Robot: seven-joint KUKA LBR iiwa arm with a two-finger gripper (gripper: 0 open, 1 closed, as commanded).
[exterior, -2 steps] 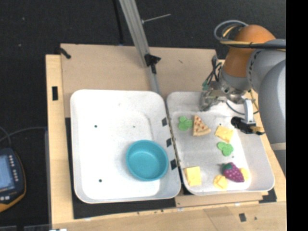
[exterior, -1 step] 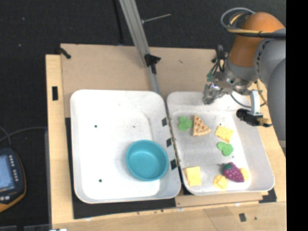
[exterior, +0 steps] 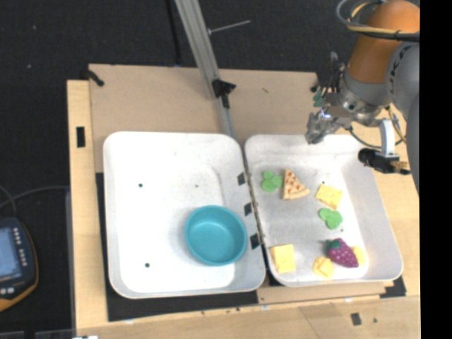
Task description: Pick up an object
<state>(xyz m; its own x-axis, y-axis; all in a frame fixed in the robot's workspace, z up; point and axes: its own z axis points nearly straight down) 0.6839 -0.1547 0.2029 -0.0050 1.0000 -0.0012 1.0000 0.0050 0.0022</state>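
Camera view: gripper [exterior: 319, 128], finger state unclear, above pizza slice [exterior: 294, 186], apart.

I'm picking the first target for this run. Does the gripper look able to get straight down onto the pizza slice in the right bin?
Probably yes. The pizza slice lies flat with bare floor around it, apart from the green piece beside it, and the gripper hangs over the right bin's far edge.

We see the arm [exterior: 381, 48], its rounded shell grey with a broad orange band above the wrist. A thin pale cable loops over its top. Below the band we note a metallic wrist flange, dark wiring, and the small grey gripper [exterior: 318, 129]. A white bracket carries a black fitting.
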